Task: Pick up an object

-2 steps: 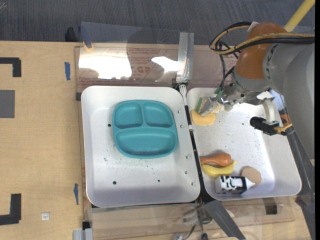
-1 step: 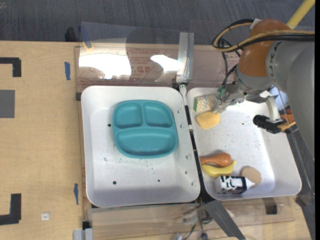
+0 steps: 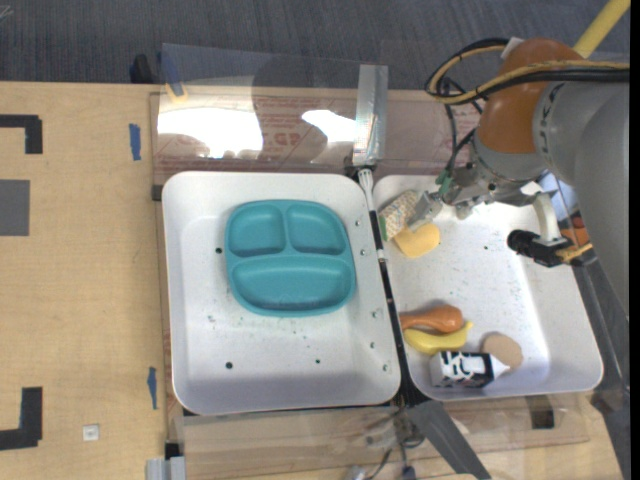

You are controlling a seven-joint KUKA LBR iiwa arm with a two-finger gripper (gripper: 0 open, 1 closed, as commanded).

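Reaching into the right bin (image 3: 560, 363) from the right, the gripper (image 3: 432, 206) hovers at the bin's far left corner, just above a small yellow block (image 3: 416, 239) beside a speckled packet (image 3: 399, 208). Whether anything is grasped cannot be told. The block looks light, rigid and smooth, best pinched across its flat sides. The bin floor is slick white plastic, and the wall crowds that corner. The left bin (image 3: 190, 298) carries a teal divided tray (image 3: 290, 256).
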